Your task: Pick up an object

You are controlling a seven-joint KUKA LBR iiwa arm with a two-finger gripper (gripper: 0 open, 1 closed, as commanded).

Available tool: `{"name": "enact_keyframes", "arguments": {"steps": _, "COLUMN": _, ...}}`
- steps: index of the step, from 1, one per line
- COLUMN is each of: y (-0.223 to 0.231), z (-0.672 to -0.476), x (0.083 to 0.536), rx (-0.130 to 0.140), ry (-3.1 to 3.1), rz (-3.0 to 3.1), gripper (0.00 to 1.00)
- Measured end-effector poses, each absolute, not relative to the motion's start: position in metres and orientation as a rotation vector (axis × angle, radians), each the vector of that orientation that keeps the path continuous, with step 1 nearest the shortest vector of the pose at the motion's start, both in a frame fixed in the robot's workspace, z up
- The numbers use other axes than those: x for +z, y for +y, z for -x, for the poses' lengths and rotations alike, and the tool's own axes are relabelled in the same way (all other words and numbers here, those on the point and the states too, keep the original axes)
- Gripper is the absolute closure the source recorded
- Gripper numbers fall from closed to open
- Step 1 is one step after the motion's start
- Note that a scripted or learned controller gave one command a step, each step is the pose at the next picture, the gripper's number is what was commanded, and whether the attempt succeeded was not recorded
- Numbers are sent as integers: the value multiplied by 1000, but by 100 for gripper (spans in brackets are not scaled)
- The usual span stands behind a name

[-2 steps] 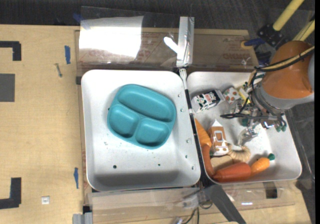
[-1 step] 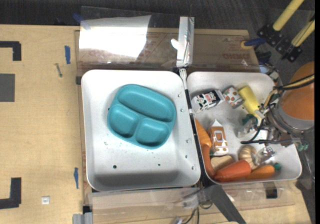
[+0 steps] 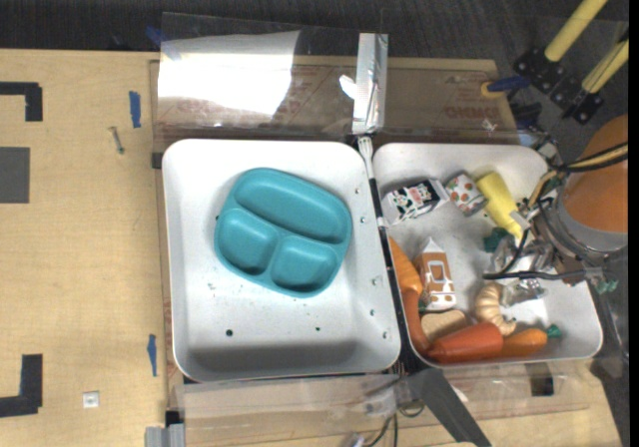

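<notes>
tool [image 3: 519, 265] hangs low at three o'clock in the right bin [image 3: 584, 340], above the toys; its grip cannot be told.

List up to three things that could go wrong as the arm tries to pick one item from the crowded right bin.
1. The toys lie packed together: the carrot touches its neighbours along the near wall, so a grasp may catch two or slip.
2. The yellow piece sits close under the gripper and could get knocked.
3. Items by the right bin wall leave little room.
</notes>
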State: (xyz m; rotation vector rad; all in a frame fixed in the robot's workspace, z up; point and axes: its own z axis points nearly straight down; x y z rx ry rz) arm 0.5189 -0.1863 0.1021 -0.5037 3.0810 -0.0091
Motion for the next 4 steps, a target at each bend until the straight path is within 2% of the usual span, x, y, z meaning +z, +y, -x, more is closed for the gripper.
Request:
{"name": "enact_keyframes", "arguments": {"steps": 1, "y": -223, "z": -540, "x": 89, "rx": -7, "ry": 3002, "rz": 883, "gripper": 100}}
{"name": "enact_keyframes", "arguments": {"steps": 2, "y": -224, "z": -555, "x": 269, "rx": -13, "ry": 3065, "rz": 612, "gripper": 100}}
{"name": "enact_keyframes", "arguments": {"steps": 3, "y": -166, "z": -575, "x": 250, "rx": 4, "ry": 3076, "rz": 620, "gripper": 100}}
{"name": "enact_keyframes", "arguments": {"steps": 4, "y": -169, "z": -575, "x": 251, "rx": 1, "ry": 3077, "rz": 612, "gripper": 0}}
